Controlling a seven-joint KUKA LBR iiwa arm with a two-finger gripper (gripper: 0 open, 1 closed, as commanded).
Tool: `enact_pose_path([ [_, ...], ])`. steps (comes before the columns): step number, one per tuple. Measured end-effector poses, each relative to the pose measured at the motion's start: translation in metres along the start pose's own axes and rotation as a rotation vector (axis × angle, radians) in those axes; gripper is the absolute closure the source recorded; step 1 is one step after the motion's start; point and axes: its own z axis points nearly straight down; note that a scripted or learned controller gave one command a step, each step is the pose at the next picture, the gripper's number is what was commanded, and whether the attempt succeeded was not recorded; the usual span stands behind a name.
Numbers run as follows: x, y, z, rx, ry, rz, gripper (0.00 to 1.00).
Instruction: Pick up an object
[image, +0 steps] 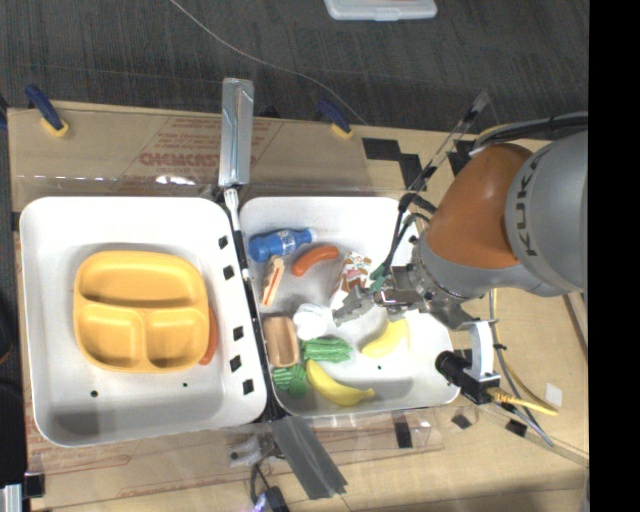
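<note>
Camera view: gripper (352, 303) hovers mid right bin (400, 212) over the toy food pile, just beside a yellow lemon wedge (385, 340) near the bin's front edge, nothing gripped, so approach step; next needs a straight descent onto one item.

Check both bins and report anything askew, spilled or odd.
Nothing looks spilled or broken. The yellow tray lies flat in the left bin. The toys in the right bin are jumbled: the hot dog and green piece crowd its left wall, near the banana. The pincer hovers over them.
</note>
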Motion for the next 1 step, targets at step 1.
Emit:
enact_pose_path([
  [1,-0.0488,0.0716,0.0733,0.003,0.0,0.166,0.0],
])
